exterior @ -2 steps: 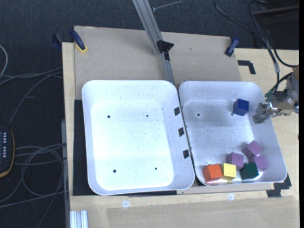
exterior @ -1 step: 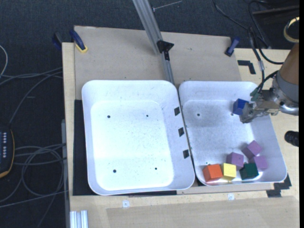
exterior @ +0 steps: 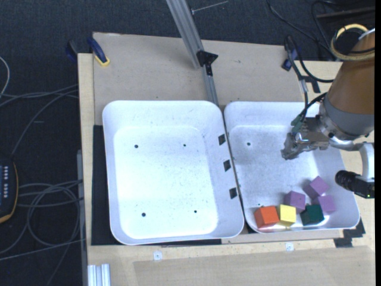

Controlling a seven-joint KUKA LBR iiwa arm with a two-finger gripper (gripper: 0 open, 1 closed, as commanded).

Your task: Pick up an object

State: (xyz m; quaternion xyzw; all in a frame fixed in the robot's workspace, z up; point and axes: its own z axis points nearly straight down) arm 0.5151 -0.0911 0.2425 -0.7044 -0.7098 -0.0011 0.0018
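Observation:
Several small blocks lie in the near right corner of the right bin (exterior: 262, 130): an orange block (exterior: 267, 215), a yellow block (exterior: 288, 214), a dark green block (exterior: 311, 214) and three purple blocks (exterior: 294, 199), (exterior: 318, 186), (exterior: 327, 204). My gripper (exterior: 290, 150) hangs over the middle of the right bin, behind and above the blocks and apart from them. Nothing shows between its fingers.
The left bin (exterior: 119, 124) stands beside the right one, with black clips (exterior: 227, 165) along the shared rims. A slanted metal rod (exterior: 189, 31) rises behind the bins. Blue clamps (exterior: 99, 52) sit on the bench's far edge, and cables lie on the floor at left.

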